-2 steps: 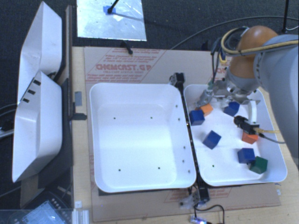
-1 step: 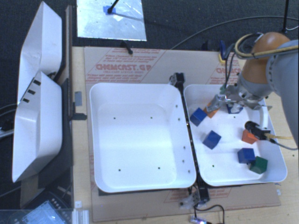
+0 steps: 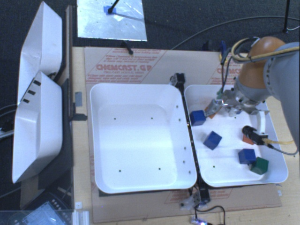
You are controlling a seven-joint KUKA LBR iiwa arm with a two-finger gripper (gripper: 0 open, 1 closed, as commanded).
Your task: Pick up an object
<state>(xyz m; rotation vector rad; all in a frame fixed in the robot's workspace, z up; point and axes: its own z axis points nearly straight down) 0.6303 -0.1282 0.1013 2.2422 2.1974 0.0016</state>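
Observation:
My gripper (image 3: 213, 108) hangs low over the far left part of the right bin (image 3: 276, 172), reaching in from the right. A blue cube (image 3: 197, 117) lies just left of the gripper, close to it or touching it. A small orange piece (image 3: 211, 116) peeks out under the gripper. A second blue cube (image 3: 212, 140) lies tilted in the middle of that bin. A third blue cube (image 3: 246, 156) sits near the front right, with a green block (image 3: 259, 165) against it.
The left bin (image 3: 140, 139) stands beside the right one, and a dark divider (image 3: 190, 139) runs between them. Spare white bins (image 3: 40, 102) lean at the far left. A shiny metal sheet (image 3: 111, 13) lies behind the bench.

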